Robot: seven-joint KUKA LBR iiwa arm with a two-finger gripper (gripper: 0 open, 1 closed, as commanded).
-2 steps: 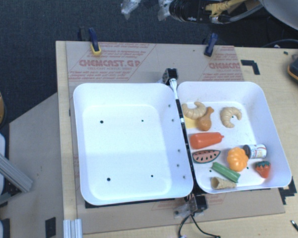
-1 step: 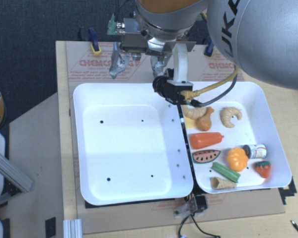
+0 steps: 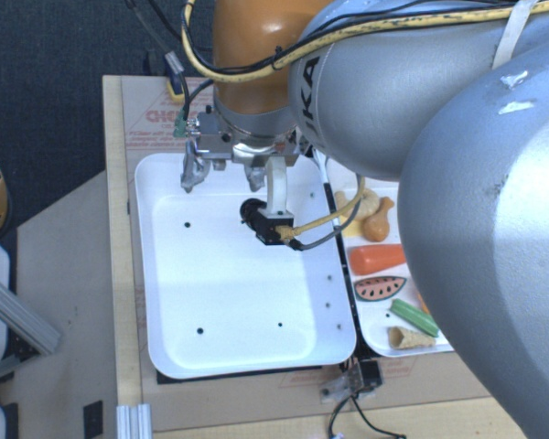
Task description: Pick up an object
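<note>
White left bin (image 3: 238,327) lies under the gripper (image 3: 231,174), whose two fingers stand spread apart with nothing between them (one grey finger at the bin's far-left corner, the other near a black cable fitting). Candidate objects lie in the right bin (image 3: 373,344), well apart from the gripper: a drumstick (image 3: 381,219), a carrot (image 3: 377,259), a melon slice (image 3: 379,288), a green pod (image 3: 413,317) and a cone (image 3: 410,338). To do the step well, the arm should probably cross the divider, centre the open fingers over one item (the carrot looks least crowded), then descend straight before closing.
</note>
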